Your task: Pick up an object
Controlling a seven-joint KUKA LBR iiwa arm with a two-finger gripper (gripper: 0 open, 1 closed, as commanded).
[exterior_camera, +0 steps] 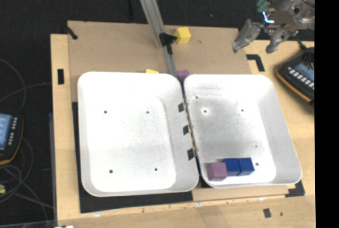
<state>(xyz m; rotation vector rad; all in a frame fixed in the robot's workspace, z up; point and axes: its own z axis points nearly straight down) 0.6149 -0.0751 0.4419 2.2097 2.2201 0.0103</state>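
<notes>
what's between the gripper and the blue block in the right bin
Nothing stands in the way. In the camera view, the gripper hangs past the right bin's far rim, and bare white bin floor stretches down to the blue block beside the purple block.

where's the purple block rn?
The purple block lies in the right bin, at its near-left corner, touching the blue block on its right. The pincer hangs far off, beyond that bin's far-right corner.

The hand hangs with fingers spread above the counter's far right; purple block and blue block sit touching in the right bin's near edge.
</notes>
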